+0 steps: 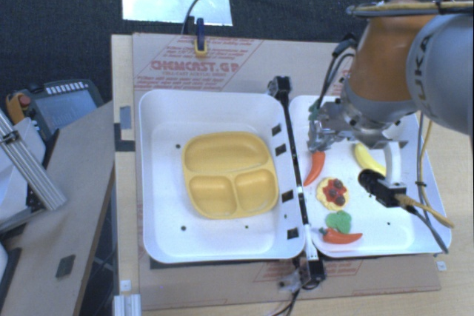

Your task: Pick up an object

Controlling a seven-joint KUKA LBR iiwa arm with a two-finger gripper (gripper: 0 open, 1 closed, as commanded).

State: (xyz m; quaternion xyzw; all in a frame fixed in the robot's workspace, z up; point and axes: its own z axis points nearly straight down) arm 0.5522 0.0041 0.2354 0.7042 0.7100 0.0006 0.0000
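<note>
Low in the right-hand shallow white bin (422, 233), the metal two-finger tool (320, 135) hangs just above the top end of an orange plastic carrot (315, 167); its grip state cannot be told. Beside it lie a yellow toy banana (367, 158), a small toy pizza (332, 192), and a red toy pepper with green leaves (341, 236). Left-hand white bin (159, 181): one yellow three-compartment plastic tray (228, 174).

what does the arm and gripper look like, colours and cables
A thick grey arm with a broad orange band above the wrist and dark lettering on its shell. Below it sits a metallic two-finger gripper. Thin black cables loop beside the wrist.
</note>
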